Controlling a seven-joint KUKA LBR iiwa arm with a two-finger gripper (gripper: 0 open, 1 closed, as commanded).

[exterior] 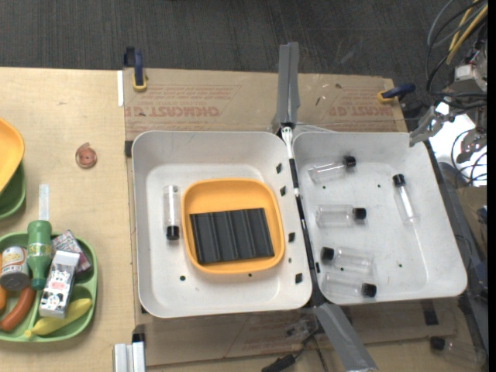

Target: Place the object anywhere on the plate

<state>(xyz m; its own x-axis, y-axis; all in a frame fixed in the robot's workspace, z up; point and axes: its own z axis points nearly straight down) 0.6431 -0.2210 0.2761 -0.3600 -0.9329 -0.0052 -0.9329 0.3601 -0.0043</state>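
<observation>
From my end, the two white bins sit side by side on a sheet of cardboard. The left bin holds the orange plate, and a black ribbed slab covers most of the plate's middle. One clear vial lies in that bin just left of the plate, beside its rim and apart from it, with its black cap at the near end. It is on the bin floor, not on the plate.

The right bin has five more vials scattered on its floor, all lying flat:
- far vial, cap to the right
- right vial, cap at its far end
- middle vial, cap to the right
- near vial, cap to the left
- nearest vial, cap to the right

None of them touches another. I cannot tell which vial is meant for the plate.

I cannot tell the gripper's state from this feed — nothing I see settles whether it is released or clenched.

Out on the bench to the left there is a green tray of toy food with a green bottle on it, an orange bowl at the edge, and a small pink disc. A blue clamp pins the cardboard's far left corner.
</observation>
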